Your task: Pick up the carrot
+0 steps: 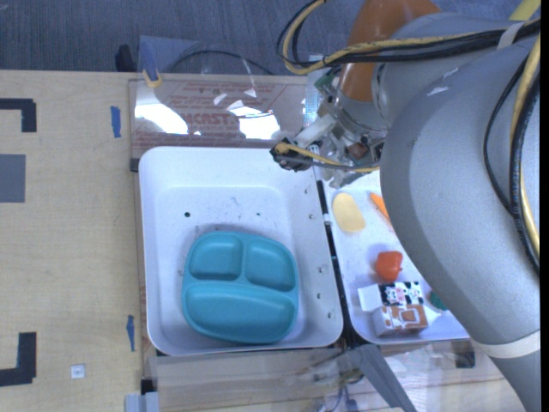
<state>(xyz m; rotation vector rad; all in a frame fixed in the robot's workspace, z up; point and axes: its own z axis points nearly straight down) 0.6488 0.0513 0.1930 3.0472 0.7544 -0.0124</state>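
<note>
One grey arm slants across the right bin, covering most of it; its grip state I cannot tell. The carrot lies near that bin's far edge, beside the arm.

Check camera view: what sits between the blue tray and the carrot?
The bins' shared rims and a pale yellow item lie between the blue tray and the carrot.

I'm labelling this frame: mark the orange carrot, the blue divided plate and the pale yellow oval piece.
orange carrot (378,203), camera view, visible tip
blue divided plate (240,288), camera view, middle ridge
pale yellow oval piece (348,213), camera view, centre
</note>
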